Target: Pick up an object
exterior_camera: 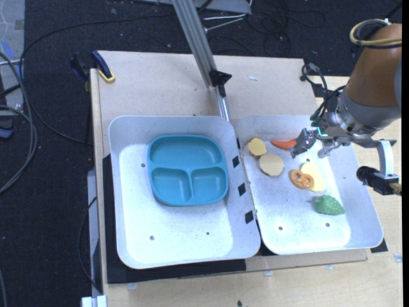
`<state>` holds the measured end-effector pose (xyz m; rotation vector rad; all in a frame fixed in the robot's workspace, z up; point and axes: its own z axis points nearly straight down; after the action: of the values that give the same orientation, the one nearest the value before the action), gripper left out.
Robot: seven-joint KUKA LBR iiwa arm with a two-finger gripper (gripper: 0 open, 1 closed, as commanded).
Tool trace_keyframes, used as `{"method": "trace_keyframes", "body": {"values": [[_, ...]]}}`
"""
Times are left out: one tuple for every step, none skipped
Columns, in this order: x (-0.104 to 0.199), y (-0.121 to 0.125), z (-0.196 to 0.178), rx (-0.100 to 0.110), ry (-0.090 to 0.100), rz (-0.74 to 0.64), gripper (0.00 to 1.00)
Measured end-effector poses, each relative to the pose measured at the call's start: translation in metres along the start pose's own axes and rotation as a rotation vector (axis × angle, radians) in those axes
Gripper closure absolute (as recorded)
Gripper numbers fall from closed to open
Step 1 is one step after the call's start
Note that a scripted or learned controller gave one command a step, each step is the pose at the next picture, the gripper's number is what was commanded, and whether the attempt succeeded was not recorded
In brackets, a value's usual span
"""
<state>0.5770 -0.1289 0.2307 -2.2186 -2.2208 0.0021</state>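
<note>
The right bin [358, 229] holds several small food items. A yellow round piece [257, 147] and a tan disc [271, 165] lie at its left. Beside them is an orange carrot-like piece [282, 144]. An orange ring [301, 179] rests against a pale yellow piece [314, 173], and a green lump [328, 204] lies nearer the front. My gripper [317, 144] hovers over the back of this bin, just right of the carrot piece and above the ring. Its fingers are spread open with nothing between them.
A blue divided plate [188, 169] sits in the left bin [128, 229]. A slanted metal pole [195, 34] rises from the bench behind the bins. Black clips [242, 176] line the seam between the bins.
</note>
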Motion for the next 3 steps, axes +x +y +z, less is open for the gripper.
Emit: {"method": "trace_keyframes", "body": {"values": [[0.000, 0.001, -0.001, -0.003, -0.001, 0.000, 0.00], [-0.002, -0.006, 0.062, 0.004, 0.000, 0.002, 0.00], [0.001, -0.008, 0.106, 0.002, 0.000, 0.002, 0.00]]}}
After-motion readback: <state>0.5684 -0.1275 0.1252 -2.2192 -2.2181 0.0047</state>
